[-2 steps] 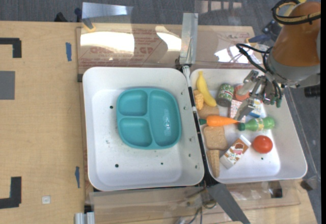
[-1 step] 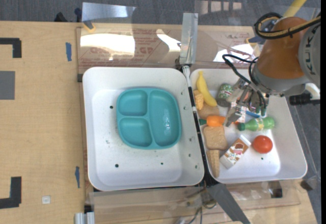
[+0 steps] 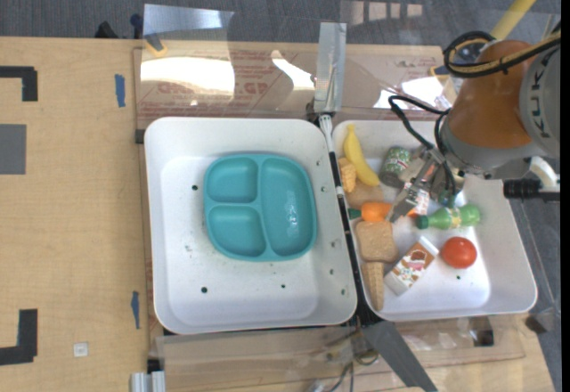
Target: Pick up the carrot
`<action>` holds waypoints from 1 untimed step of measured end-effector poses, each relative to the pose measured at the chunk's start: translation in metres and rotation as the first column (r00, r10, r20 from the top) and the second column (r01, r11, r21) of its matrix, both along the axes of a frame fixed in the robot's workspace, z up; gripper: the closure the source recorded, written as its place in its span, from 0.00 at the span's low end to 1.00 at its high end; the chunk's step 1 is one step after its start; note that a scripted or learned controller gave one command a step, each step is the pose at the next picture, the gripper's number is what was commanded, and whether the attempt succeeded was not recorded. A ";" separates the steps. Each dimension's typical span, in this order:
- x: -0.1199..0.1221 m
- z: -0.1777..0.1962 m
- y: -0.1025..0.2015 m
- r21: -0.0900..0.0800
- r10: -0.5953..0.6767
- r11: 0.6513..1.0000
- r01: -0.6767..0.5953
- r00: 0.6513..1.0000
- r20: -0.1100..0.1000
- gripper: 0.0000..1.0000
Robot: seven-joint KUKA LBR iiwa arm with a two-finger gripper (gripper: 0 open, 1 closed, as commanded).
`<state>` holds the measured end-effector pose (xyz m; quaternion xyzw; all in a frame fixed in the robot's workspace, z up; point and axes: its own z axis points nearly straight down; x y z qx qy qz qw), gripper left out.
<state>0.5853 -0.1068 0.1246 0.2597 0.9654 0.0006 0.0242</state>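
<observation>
Looming at frame right, the tool (image 3: 417,197), grip state unclear, should settle squarely over the carrot (image 3: 376,212) beside the bread slice (image 3: 375,240).

Teal tray (image 3: 261,207), orange carrot (image 3: 375,212), seemingly

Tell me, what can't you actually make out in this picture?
- Gripper: camera view; too small and cluttered to tell whether it grips anything.
- Carrot: partly covered by the gripper, so any contact is unclear.
- Can: label too small to read.
- Carton: print too small to read.
- Arm: cut off by the right edge.
</observation>
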 end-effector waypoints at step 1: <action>0.002 -0.002 0.000 0.001 -0.054 0.999 0.054 0.999 0.001 0.00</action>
